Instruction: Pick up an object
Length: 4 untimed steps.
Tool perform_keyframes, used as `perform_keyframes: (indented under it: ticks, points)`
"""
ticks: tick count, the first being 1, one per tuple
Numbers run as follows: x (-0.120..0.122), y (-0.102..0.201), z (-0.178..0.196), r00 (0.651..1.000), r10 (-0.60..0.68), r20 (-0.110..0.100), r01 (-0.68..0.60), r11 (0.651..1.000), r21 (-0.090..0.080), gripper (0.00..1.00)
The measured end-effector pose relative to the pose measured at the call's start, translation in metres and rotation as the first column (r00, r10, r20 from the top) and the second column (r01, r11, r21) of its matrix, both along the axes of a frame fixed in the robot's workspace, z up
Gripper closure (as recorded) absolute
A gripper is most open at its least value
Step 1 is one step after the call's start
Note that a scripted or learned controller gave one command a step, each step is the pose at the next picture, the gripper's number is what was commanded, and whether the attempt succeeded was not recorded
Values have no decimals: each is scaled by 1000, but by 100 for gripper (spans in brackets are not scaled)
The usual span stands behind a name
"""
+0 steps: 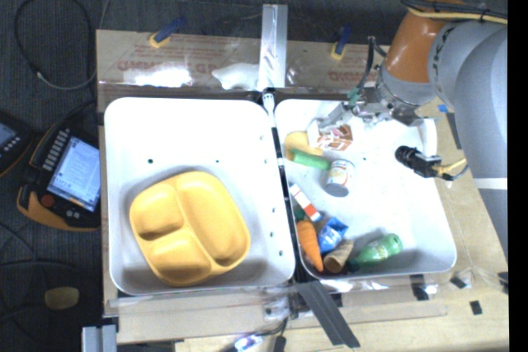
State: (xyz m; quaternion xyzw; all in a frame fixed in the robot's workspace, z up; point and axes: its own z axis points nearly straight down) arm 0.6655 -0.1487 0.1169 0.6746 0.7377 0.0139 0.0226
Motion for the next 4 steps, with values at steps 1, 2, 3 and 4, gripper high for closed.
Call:
perform_keyframes:
  ticks: [1, 2, 3, 4]
  points:
    - [-13, 5, 0, 999, -36, 17, 36, 999, -3, 0]
    - [-53, -1, 27, 991, -126, -53, 127, 992, 9, 0]
    - [-66, 19, -27, 997, -71, -42, 72, 997, 6, 0]
    - [-31, 11, 20, 998, -20, -53, 20, 1000, 9, 0]
